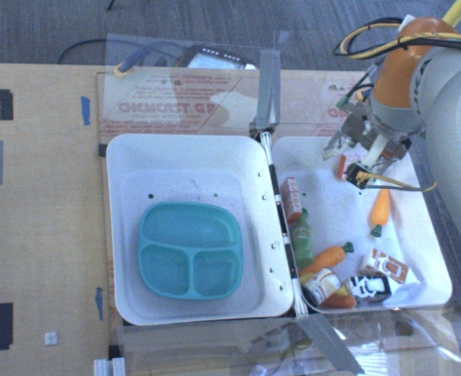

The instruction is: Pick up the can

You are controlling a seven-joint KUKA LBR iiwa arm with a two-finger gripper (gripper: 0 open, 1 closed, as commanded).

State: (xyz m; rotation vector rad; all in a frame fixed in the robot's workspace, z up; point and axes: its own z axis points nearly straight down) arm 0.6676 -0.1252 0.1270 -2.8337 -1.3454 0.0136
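Note:
The can [322, 286], short and round with a white and orange label, lies near the front left corner of the right bin [418, 237]. It sits among other toys, just under an orange carrot [328, 258]. My gripper [353, 161] hangs over the back of the right bin, far behind the can. A small red piece shows beside the gripper; I cannot tell what it is.
The right bin also holds a red packet [291, 197] and a green bottle [301, 241] along its left wall. A second carrot [380, 208], a small carton [387, 266] and a black-and-white toy [369, 287] lie there too. A teal divided plate [189, 251] lies in the left bin [128, 210].

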